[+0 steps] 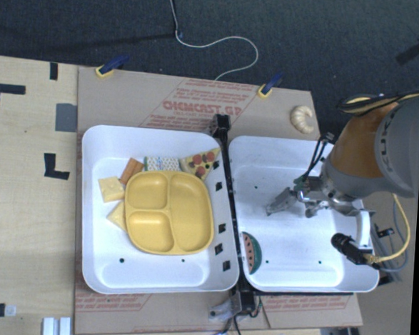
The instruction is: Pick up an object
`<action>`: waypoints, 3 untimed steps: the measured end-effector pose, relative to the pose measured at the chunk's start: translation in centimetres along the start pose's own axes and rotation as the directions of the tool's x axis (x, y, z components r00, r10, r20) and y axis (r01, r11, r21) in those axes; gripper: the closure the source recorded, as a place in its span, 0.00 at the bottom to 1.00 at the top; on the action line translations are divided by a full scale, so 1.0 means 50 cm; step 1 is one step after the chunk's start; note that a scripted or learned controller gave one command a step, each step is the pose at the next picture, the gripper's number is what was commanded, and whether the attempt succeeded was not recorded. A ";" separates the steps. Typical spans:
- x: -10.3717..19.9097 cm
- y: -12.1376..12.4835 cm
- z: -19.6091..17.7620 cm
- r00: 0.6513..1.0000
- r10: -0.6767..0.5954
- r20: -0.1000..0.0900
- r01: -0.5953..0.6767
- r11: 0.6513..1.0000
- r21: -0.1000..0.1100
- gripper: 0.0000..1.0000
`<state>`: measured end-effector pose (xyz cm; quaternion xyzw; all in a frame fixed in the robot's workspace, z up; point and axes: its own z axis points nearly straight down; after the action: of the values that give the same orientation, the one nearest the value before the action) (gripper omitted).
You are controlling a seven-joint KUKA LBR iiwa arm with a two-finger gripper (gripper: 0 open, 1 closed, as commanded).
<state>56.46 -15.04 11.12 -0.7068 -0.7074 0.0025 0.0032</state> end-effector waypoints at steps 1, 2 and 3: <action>0.002 0.000 0.056 1.000 -0.001 0.002 0.001 1.000 -0.006 0.00; 0.002 0.001 0.032 1.000 -0.001 0.003 0.001 1.000 -0.008 1.00; 0.016 -0.006 -0.087 1.000 -0.001 0.001 0.001 1.000 -0.011 1.00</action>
<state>56.17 -14.22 15.46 -0.7064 -0.7078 -0.0010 -0.0009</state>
